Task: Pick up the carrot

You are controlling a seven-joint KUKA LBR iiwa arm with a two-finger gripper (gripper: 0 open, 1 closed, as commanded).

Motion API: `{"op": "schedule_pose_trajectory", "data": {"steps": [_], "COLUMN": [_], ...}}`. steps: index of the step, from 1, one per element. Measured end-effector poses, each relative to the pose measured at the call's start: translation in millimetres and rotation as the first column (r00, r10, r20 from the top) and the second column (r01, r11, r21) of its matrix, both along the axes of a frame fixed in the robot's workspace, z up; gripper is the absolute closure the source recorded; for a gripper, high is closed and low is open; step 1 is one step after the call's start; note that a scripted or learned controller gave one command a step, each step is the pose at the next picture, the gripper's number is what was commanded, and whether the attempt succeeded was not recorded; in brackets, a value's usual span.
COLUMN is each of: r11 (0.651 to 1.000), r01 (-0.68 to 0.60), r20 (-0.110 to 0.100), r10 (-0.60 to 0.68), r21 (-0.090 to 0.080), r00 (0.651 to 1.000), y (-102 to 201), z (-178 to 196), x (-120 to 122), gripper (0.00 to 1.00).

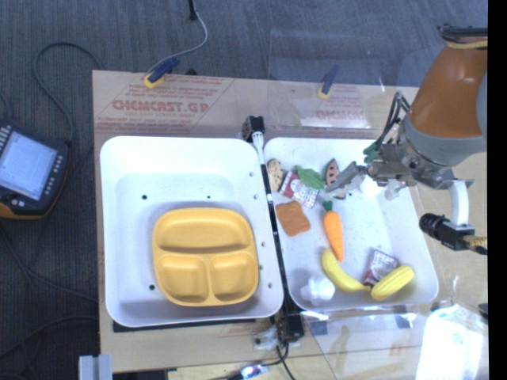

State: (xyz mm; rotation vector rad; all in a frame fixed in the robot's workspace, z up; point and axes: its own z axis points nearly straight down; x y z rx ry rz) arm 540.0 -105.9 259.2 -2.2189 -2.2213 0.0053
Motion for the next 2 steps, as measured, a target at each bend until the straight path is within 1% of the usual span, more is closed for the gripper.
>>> {"op": "schedule_pose_trajectory", "data": {"steps": [1,2], "r11": [1.0,1.0], "r01": [0.002,0.003], "r20": [-0.02,-0.005], "r10": [-0.002,-0.003], "r21": [0.004,0.0], "r00": [1.0,1.0], "y": [7,5], "z": [-157,-141], "x": [-6,-1], "gripper": [0.0,1.0]}}
